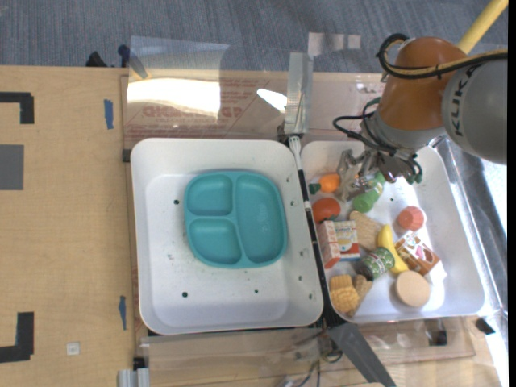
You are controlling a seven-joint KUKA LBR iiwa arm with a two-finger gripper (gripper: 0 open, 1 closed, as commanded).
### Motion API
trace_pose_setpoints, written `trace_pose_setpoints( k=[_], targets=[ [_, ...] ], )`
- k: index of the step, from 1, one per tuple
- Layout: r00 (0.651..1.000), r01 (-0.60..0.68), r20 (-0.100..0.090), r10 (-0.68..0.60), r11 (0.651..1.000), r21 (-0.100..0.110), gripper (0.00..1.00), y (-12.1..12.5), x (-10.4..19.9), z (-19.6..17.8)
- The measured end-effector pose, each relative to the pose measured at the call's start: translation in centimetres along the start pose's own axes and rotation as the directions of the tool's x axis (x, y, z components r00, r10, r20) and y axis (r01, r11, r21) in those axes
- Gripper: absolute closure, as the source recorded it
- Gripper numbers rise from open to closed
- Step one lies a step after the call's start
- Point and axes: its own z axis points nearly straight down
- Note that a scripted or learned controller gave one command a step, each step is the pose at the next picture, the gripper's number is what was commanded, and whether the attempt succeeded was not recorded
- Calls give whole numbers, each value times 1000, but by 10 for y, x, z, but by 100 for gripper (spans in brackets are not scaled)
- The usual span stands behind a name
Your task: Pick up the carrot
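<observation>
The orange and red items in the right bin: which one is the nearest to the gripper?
The small orange piece by the bin's left wall, just left of the gripper. The red items sit lower in view, farther away.

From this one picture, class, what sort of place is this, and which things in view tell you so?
Most likely a robot test bench in a lab, not a kitchen. A grey and orange robot arm reaches over two white bins, one holding a teal divided plate, the other toy food such as the carrot.

Robotics lab test bench. Evidence: industrial arm (451, 95) with exposed cabling; two white bins (153, 240) on a cardboard-covered surface (56, 216); blue tape marks; clear plastic sheeting; toy food assortment (371, 240); grey carpet floor (242, 6).
</observation>
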Motion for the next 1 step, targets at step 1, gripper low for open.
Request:
trace_pose_setpoints(
  k=[1],
  targets=[
    [951,-309,5,309,951,0,100,47,-8,-100]
  ],
)
